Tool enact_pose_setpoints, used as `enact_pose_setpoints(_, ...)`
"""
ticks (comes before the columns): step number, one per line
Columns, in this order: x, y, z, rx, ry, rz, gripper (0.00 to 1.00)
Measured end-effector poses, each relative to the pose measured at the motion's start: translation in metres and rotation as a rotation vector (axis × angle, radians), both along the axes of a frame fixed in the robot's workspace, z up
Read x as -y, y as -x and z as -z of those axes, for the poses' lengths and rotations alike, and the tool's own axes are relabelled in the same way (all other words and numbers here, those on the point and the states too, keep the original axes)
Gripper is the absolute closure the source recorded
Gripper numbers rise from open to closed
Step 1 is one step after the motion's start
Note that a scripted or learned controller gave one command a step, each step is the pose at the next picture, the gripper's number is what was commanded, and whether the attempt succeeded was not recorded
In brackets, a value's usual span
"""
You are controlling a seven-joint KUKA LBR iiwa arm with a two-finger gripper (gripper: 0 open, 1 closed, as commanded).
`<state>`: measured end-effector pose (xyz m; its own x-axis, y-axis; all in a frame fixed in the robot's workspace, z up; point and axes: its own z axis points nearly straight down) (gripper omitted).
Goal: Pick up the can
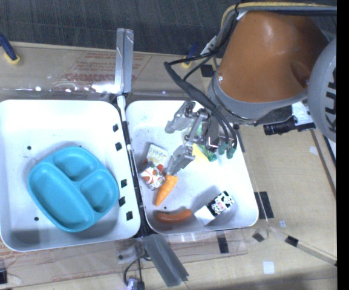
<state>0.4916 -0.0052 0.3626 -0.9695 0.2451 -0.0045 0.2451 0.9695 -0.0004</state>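
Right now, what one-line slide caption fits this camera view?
KUKA gripper hovers in the right bin above the carrot, beside the can; blue tray fills the left bin.

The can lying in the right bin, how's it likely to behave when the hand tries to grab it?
The can lies on its side, so a nudge could roll it toward the carrot touching it. It looks small, so probably light. Its smooth rounded wall may slip between the hand's fingers.

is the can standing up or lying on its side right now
Lying on its side. The can rests in the right bin with its red-and-white printed wall facing up, beside the carrot.
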Motion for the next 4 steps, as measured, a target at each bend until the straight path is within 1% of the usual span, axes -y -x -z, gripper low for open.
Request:
enact_pose_setpoints(1,-0.025,0.004,0.170,-0.006,-0.001,-0.117,0.00)
enact_pose_setpoints(2,0.062,0.003,0.085,-0.001,0.001,-0.310,0.00)
enact_pose_setpoints(3,0.031,0.008,0.171,-0.005,-0.001,-0.688,0.00)
enact_pose_setpoints(4,0.058,-0.022,0.170,-0.003,0.002,-1.258,0.00)
